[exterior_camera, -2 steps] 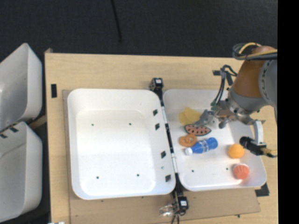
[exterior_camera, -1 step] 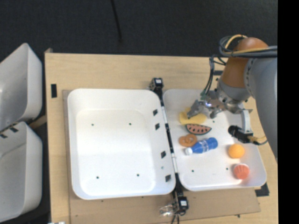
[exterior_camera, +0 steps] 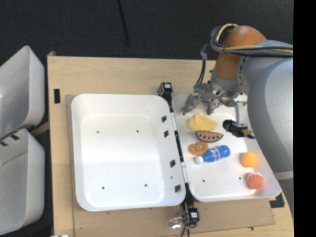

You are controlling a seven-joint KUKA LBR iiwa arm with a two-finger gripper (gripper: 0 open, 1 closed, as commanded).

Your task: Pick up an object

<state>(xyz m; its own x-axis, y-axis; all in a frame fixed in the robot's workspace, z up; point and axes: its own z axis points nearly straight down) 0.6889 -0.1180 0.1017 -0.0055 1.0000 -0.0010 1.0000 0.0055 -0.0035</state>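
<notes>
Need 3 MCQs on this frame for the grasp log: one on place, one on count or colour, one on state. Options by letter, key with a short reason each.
1. Which bin holds the objects?
A. The left bin
B. The right bin
C. Both bins

2. What colour is the small bottle's body?
A. Blue
B. Green
C. Black

3. How does the bottle sit?
A. Upright on its base
B. Lying on its side
C. Lifted by the arm

Key:
1 B: the yellow piece, watermelon slice, bottle, orange ball and the rest lie in the right bin; the left bin shows none.
2 A: its body is blue, with a white cap end.
3 B: it lies lengthwise on the bin floor, apart from the gripper, which sits above the yellow piece at the bin's far edge.
</notes>
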